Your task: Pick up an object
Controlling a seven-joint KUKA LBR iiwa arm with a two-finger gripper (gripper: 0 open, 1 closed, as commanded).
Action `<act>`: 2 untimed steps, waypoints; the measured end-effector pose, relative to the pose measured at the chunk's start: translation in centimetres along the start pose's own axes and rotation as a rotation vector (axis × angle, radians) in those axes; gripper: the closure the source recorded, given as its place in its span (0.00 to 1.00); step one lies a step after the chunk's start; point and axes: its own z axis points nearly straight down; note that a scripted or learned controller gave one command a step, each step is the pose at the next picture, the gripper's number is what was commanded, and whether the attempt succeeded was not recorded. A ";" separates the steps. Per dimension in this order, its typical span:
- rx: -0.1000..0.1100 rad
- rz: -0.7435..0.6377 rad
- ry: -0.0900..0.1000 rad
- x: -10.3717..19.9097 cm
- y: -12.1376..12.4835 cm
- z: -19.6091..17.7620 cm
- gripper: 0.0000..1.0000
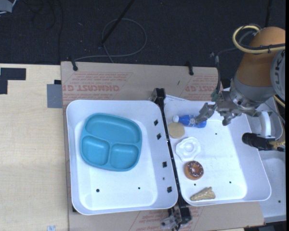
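Note:
In the right bin [231,177] lie a small blue bottle with a white cap [186,120], a tan round disc [176,130], a white fried-egg toy [188,147], a brown donut [193,170] and a tan wedge [203,194]. My gripper [215,116] hangs over the bin's far edge, just right of the blue bottle. Its fingers stand spread and open, with nothing between them. The left fingertip [203,113] is right at the bottle's right end.
The left bin [86,196] holds a blue divided plate [111,141]. A black divider [166,148] runs between the bins. Brown cardboard [135,83] lies under and behind them. A black fitting [255,140] sticks in at the right bin's right rim.

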 end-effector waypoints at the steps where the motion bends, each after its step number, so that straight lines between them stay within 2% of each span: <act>1: -0.014 -0.002 -0.002 0.0 0.3 -0.8 0.00; 2: -0.007 -0.004 -0.001 0.4 1.2 5.0 0.00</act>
